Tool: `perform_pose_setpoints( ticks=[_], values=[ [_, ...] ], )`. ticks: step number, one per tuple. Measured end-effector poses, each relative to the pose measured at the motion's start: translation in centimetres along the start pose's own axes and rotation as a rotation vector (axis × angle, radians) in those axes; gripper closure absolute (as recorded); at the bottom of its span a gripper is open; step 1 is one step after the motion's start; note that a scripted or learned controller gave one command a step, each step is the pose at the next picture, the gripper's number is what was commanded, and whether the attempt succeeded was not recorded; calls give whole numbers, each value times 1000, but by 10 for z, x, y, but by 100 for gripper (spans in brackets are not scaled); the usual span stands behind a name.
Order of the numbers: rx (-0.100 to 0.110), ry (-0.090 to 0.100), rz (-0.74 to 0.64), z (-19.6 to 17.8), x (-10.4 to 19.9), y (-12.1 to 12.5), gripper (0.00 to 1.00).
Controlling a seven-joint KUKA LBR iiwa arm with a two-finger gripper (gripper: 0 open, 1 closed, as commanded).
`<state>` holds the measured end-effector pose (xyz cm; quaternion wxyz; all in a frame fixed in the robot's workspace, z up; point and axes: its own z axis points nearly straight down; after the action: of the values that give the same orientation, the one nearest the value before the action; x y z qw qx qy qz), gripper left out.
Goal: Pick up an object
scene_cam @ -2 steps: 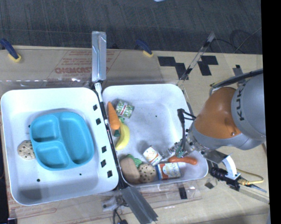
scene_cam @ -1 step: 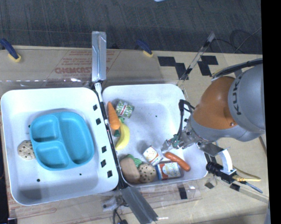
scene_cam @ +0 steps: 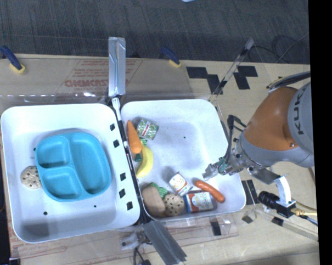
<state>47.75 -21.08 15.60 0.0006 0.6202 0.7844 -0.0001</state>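
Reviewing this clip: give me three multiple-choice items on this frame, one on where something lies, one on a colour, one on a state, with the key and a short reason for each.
1. Where does the blue tray lie?
A. In the left bin
B. In the right bin
C. On the bench outside both bins

2. What colour is the fruit lying against the divider in the right bin?
A. Purple
B. Yellow
C. White

3. Which way does the carrot lie?
A. Standing on end
B. Flat, along the divider
C. Flat, across the tray

Key: 1 A, the tray rests on the floor of the left bin. 2 B, the banana is yellow. 3 B, the carrot lies flat just above the banana, running along the divider.
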Motion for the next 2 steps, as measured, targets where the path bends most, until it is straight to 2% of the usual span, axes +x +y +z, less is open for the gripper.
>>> perform_pose_setpoints(
  ticks=[1, 2],
  values=[
    [0, 0, 815, -165, -4, 17, 100],
    [9, 3, 777, -107, 24, 5, 100]
  ],
)
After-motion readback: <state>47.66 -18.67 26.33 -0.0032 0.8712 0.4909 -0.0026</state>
